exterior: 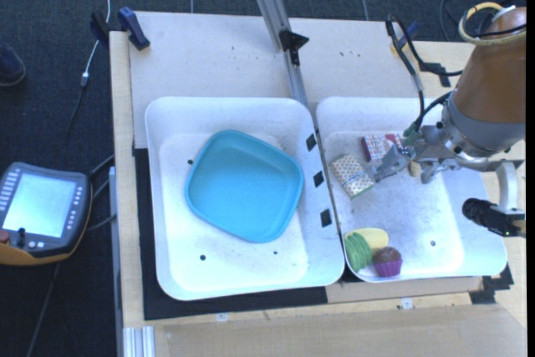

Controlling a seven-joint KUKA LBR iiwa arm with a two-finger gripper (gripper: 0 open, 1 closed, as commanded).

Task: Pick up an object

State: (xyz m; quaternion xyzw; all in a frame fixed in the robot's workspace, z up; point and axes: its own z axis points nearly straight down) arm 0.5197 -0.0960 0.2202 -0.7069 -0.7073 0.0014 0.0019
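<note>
Gripper (393, 165) hangs low in the right bin (435, 205), finger state unclear; patterned packet (351, 174) lies just to its left, long axis slanting toward the divider.

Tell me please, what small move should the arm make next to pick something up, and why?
Probably lower a little onto the patterned packet. The gripper sits in the right bin just beside that packet, with a red item close behind it, so it is the nearest thing to grasp.
</note>
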